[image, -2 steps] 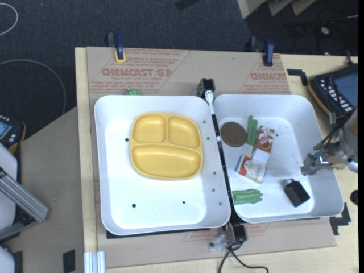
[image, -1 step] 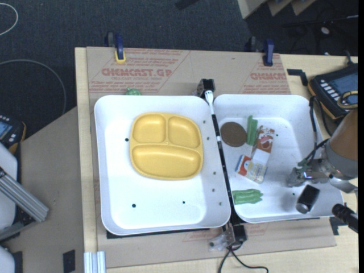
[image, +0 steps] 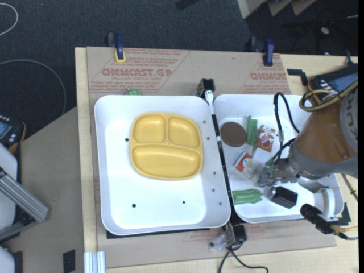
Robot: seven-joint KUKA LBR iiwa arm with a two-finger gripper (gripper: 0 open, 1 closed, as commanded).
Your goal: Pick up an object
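The claw hung low in the right bin, among a clutter of small things; whether it was released or clenched could not be told, since the wrist hid the tips. Just beside it lay a red-and-white packet, a green piece near the bin's front rim, and a black block. A brown disc sat farther back. The yellow divided plate lay well apart in the left bin. To do the pick well, the claw probably needed to centre on one item, settle squarely over it, and close only once clear of its neighbours.
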